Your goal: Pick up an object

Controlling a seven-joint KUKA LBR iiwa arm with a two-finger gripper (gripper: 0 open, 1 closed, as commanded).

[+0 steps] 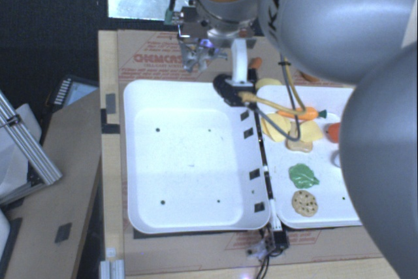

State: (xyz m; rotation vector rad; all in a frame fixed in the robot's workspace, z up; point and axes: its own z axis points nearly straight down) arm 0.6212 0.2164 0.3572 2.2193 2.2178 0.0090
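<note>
My gripper (194, 59) hangs under the grey wrist, over the brown cardboard just beyond the far rim of the left bin (140, 91). Nothing shows between its fingers. The right bin (326, 222) holds the loose objects. Among them are an orange carrot with a green top (302, 113), a pale yellow flat piece (282, 132), a beige piece (301, 146), a green leaf shape (303, 175) and a brown cookie (304, 204). A yellow rounded piece (268, 83) lies near that bin's far rim. The arm hides the right part of this bin.
A red-orange object (332, 132) peeks out from under the arm at the right. A small orange thing (256, 63) sits on the cardboard behind the right bin. A metal frame (26, 147) stands off the bench at the left.
</note>
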